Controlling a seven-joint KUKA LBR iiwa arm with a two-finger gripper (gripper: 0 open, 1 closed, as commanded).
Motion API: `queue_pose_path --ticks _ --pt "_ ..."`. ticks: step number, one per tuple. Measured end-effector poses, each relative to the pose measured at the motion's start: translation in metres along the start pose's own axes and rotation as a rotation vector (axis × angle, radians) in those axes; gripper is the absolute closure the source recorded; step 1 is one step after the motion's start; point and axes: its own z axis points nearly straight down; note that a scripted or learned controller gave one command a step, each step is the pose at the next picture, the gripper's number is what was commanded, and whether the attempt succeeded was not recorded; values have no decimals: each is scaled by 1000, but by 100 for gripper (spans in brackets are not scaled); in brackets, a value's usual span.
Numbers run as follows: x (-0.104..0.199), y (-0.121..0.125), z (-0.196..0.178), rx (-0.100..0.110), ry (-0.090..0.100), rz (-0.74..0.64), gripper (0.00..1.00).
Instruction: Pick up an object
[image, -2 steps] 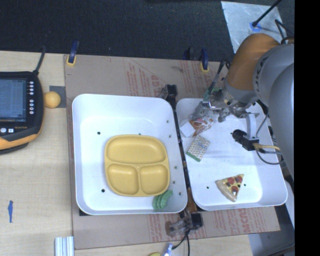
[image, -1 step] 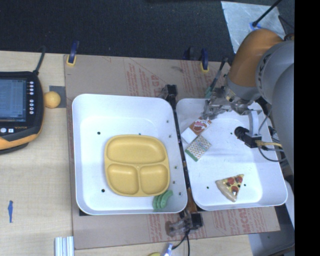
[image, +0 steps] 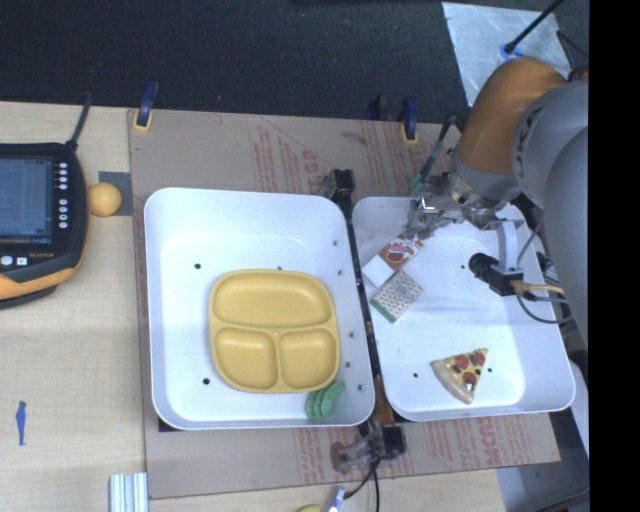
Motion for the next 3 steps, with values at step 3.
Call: queue_pose_path --ticks 3 --pt "6 -1 12 5 4 1 0"
